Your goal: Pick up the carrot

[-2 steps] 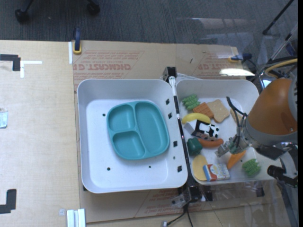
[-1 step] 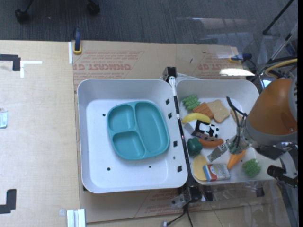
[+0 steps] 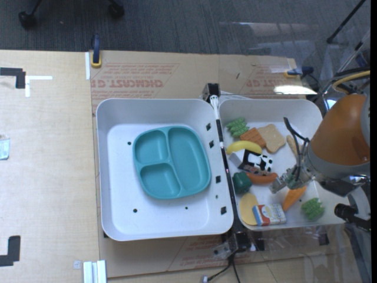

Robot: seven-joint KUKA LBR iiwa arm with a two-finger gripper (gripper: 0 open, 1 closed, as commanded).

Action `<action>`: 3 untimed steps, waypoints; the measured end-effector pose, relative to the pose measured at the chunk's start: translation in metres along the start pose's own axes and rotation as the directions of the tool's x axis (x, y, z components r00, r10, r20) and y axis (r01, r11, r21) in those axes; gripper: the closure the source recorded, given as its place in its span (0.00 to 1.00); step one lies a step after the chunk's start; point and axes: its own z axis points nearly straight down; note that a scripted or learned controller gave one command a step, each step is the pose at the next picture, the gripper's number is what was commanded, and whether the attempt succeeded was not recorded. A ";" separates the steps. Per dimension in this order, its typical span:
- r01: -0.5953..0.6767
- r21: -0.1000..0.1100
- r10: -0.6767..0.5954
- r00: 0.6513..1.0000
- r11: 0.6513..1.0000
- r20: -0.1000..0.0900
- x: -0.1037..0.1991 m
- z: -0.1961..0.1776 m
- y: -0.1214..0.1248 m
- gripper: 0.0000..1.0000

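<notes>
The carrot is a short orange piece lying in the right bin, near its front right corner. My gripper hangs from the grey and orange arm and sits right at the carrot's upper left end, low over the bin floor. The gripper's tip overlaps the carrot's end, and I cannot make out whether the carrot is between the fingers.
Crowding the right bin are a green leafy piece, an orange wedge, toast, a banana, a red sausage, a green pepper, a small carton and broccoli. The left bin holds a teal divided plate.
</notes>
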 end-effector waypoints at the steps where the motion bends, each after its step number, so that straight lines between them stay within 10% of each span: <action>1: 0.000 0.000 0.000 1.000 1.000 0.000 0.000 0.000 0.000 0.00; 2: 0.323 0.005 -0.323 0.946 0.946 -0.008 -0.002 0.018 -0.006 0.00; 3: 0.317 0.001 -0.317 0.948 0.948 -0.004 -0.004 0.009 -0.004 1.00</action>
